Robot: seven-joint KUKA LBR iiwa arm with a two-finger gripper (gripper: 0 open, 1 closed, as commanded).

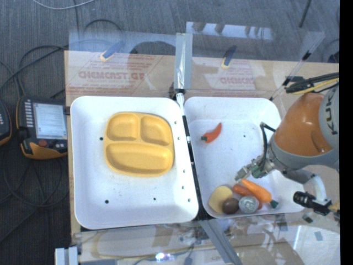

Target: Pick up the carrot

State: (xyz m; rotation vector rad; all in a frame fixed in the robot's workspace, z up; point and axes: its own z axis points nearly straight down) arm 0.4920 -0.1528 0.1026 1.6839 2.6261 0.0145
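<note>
**Right bin, near corner: carrot among clustered items**

- Carrot (255, 190): orange, green stub at its right end, lying slantwise in the right bin (231, 106) near that bin's front edge. It rests flat on the bin floor, not between the fingers.
- Gripper (248, 171): metallic, just above and to the left of the carrot, close to its upper end. Whether the fingers are open or closed cannot be told; contact with the carrot cannot be told either.
- Arm (300, 128): orange band and grey body, over the right bin's right edge, covering part of that side.
- Yellow rounded item (219, 195): at the front edge of the right bin, left of the carrot, just beside it.
- Dark brown round item (230, 205): touching the yellow item, directly before the carrot's left end.
- Small grey metallic can (249, 205): just beside the brown item, crowding the carrot's front side.
- Red chili pepper (212, 133): green stem, lying alone toward the back left of the right bin, well apart from the cluster.
- Yellow divided tray (139, 143): three compartments, centred in the left bin (88, 203).
- Bench (77, 70): carries both bins side by side.
</note>
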